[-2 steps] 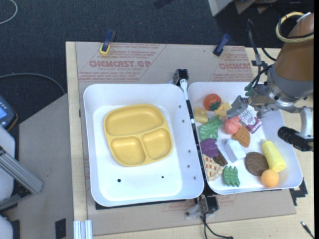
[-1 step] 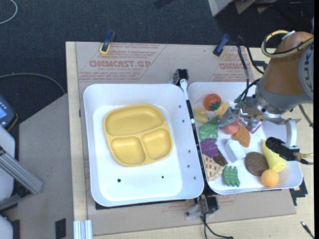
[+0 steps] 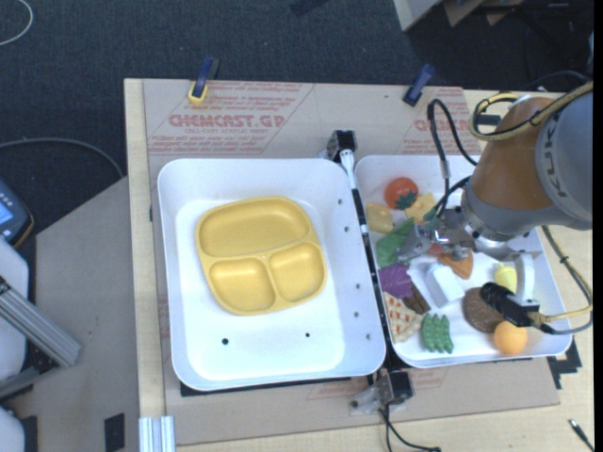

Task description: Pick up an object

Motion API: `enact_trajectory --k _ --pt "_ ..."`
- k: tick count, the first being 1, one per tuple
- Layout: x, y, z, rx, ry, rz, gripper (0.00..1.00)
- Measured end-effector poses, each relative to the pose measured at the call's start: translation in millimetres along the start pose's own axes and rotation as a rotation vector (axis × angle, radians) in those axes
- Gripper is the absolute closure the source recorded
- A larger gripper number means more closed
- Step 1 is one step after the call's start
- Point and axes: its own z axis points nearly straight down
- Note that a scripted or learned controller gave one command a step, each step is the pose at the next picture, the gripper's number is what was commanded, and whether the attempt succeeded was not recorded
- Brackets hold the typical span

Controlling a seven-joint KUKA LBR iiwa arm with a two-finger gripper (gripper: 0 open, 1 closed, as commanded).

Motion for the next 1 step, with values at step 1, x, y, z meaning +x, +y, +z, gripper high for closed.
enact_trajectory --k 1 --pt "-1.0 2.6 7.5 -0.009 -0.002 0.001 0.0"
